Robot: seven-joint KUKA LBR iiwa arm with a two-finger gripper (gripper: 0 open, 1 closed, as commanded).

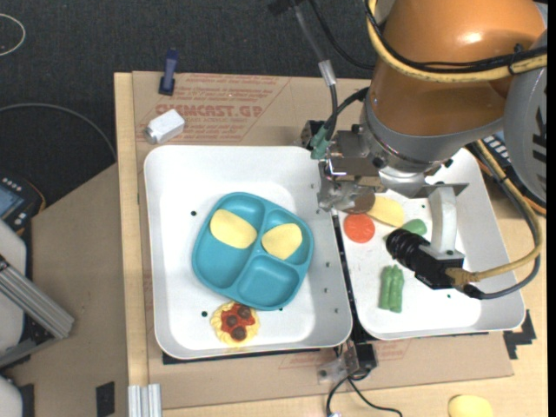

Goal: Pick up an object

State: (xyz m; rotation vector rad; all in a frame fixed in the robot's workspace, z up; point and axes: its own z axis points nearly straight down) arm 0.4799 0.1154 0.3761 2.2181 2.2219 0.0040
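Orange and bulky, the arm's band (452, 55) fills the upper right, and the gripper (352, 200) below it sits over the right bin's (495, 307) near-left corner; whether its fingers are apart or together, I cannot tell. Just beside it lie an orange round piece (359, 228), a yellow piece (388, 209) and a green vegetable (392, 287), while the left bin (174, 233) holds a blue divided plate (252, 250) and a small pizza toy (234, 322).

A white block (165, 127) lies on the cardboard (217, 102) at eleven o'clock, a blue clip (168, 71) just above it. At five o'clock, a yellow thing (469, 405) sits at the picture's bottom edge.
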